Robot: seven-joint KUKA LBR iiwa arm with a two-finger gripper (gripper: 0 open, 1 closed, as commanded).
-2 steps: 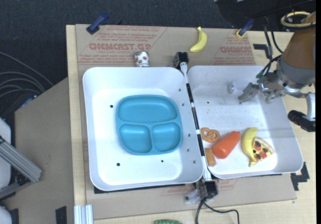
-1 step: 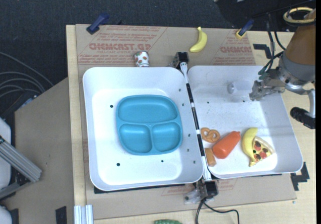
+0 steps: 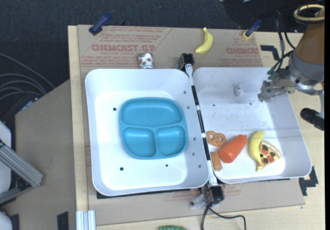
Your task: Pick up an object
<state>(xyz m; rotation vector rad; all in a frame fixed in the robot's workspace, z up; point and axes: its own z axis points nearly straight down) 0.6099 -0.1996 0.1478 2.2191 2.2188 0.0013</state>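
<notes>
The right bin [image 3: 242,115] holds a pretzel [image 3: 215,138], an orange carrot-like piece [image 3: 232,148], a yellow banana [image 3: 256,146] and a pizza slice [image 3: 269,154], all bunched near its front edge. A small brown block [image 3: 216,162] lies by the front left corner. My gripper [image 3: 269,88] hangs over the back right part of this bin, apart from the toys, with nothing visible between its fingers.
In the left bin [image 3: 98,120] lies a blue divided tray [image 3: 152,127]. Behind the bins, on the cardboard, sit a second banana [image 3: 204,42] and a small spotted toy [image 3: 146,60]. Cables run at the back right.
</notes>
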